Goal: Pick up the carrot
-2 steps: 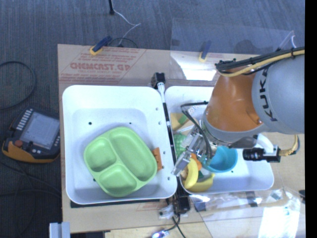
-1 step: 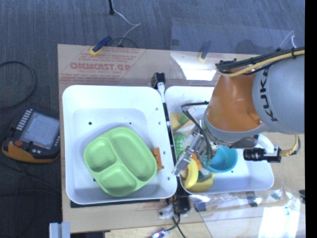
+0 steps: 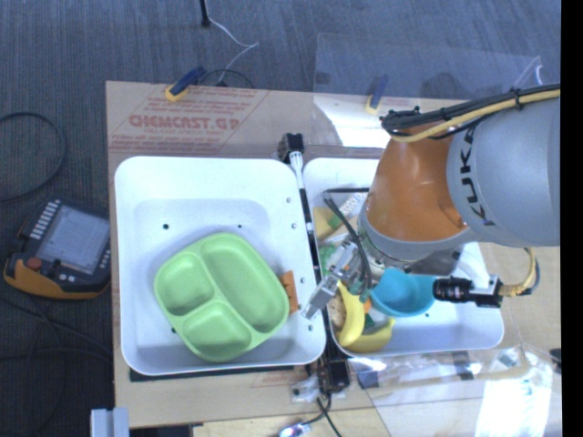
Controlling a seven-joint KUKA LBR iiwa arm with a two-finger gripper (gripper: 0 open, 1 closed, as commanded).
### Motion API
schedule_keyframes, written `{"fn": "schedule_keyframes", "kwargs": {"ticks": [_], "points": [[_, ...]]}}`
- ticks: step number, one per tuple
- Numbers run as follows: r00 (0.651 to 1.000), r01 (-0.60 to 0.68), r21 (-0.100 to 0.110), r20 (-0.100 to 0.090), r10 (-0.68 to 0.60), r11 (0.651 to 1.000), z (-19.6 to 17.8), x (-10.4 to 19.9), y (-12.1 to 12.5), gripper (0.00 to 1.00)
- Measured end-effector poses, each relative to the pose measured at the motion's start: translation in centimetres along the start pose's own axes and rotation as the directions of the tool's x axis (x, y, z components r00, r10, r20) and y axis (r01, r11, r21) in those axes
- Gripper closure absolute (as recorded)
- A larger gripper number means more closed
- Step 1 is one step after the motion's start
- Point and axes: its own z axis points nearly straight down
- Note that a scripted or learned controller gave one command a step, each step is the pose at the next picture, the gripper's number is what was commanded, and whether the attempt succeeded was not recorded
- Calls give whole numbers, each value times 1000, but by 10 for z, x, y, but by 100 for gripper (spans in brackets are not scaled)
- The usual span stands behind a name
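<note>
Plainly, the thing to fetch is the small orange carrot (image 3: pixel 290 290), which lies in the left white plastic bin (image 3: pixel 146 189), wedged between the rim of the light green three-compartment plate (image 3: pixel 219 294) and the bin's right wall. The grey arm with its orange band (image 3: pixel 414 198) leans over the right white bin (image 3: pixel 483 335), and the metal two-finger gripper (image 3: pixel 328 289) hangs at the dividing wall between the bins, just beside the carrot. Its tips are small and partly lost against the wall, so I cannot tell whether they stand apart or together; nothing orange shows between them, so I would not call the carrot held.

To do this step well, the gripper likely needs to cross fully over the divider and come down with the tips straddling the carrot's narrow width. The gap is tight: one tip could land on the plate's rim or on the bin wall and push the carrot aside.

In the right bin a yellow banana (image 3: pixel 355 321) and a blue bowl-like cup (image 3: pixel 405 294) lie under the wrist, with other items half hidden. Both bins rest on a brown cardboard sheet (image 3: pixel 182 121) over dark grey carpet (image 3: pixel 91 25). A black and orange handheld control pendant (image 3: pixel 59 248) lies on the floor well to the left.
</note>
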Motion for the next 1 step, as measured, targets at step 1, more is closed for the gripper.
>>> {"fn": "schedule_keyframes", "kwargs": {"ticks": [1], "points": [[958,-285,1,2,285,958,0,-50,-30,0]]}}
